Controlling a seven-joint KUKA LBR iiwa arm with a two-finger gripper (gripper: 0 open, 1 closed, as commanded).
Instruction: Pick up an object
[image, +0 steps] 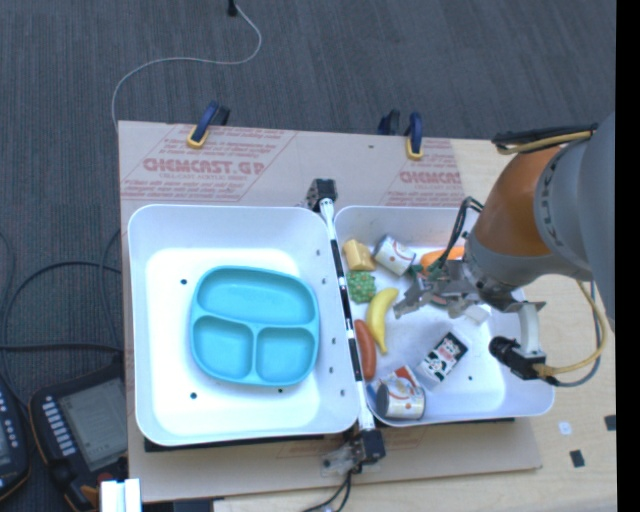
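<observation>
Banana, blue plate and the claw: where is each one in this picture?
Banana (379, 317): camera view, middle of its yellow curve, right bin.
Blue plate (255, 325): camera view, ridge between its compartments, left bin.
Claw (408, 303): camera view, between its fingertips, beside the banana.

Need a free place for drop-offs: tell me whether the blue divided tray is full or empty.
Empty. The blue divided tray lies flat in the left bin, and all three compartments show bare blue bottoms.

You look down from high above the tabletop (250, 150), tilted a little. Both white bins, the left bin (140, 300) and right bin (500, 400), fit in. The arm (540, 215) comes in from your right.
</observation>
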